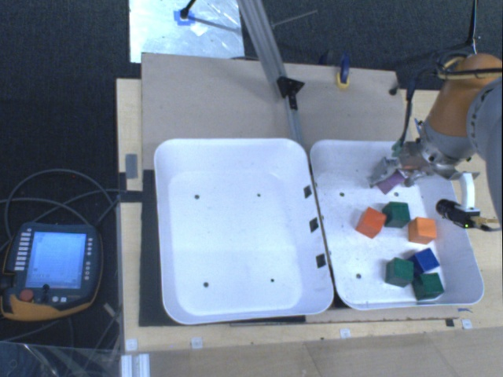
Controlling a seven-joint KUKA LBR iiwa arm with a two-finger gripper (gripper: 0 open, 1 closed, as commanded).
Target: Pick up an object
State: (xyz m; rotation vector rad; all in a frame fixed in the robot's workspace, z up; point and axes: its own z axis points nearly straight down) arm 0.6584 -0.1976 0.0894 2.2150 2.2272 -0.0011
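1. Blocks lie loose in the right bin [343, 210], scattered as if dropped there for picking: two orange, three green, one blue.
2. The gripper [395, 176] hangs over that bin's far corner, with a purple block [388, 183] showing between its fingers.
3. The fingers look closed on the purple block, which seems lifted just clear of the floor; this is a judgement only.
4. The left bin [236, 151] likely waits for drops.

Even overhead light, soft shadows. Glare on the foil sheet [189, 18] top left; white bins [236, 151] near blown out. Slightly soft focus overall.
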